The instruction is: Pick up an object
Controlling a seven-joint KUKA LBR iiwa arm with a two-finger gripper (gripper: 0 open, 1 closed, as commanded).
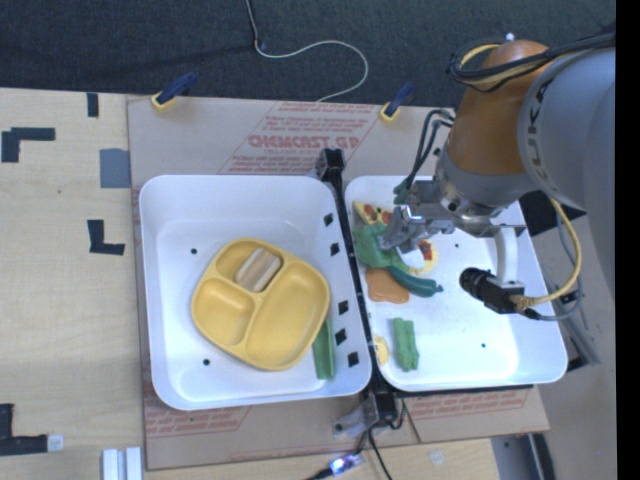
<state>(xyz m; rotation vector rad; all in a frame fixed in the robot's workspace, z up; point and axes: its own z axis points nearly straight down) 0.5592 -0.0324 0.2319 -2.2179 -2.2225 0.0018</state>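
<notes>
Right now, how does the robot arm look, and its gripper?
The arm is grey and rounded, with a shiny orange band above the wrist. Black and yellow cables loop along it. The gripper is small, of grey metal, with dark parts.

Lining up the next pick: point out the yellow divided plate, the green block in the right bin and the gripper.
yellow divided plate [262, 306]: camera view, central ridge.
green block [404, 342]: camera view, middle of its top.
gripper [406, 230]: camera view, between fingertips.

Red print on the cardboard sheet [290, 133] — upside down, too blurred to read
</notes>
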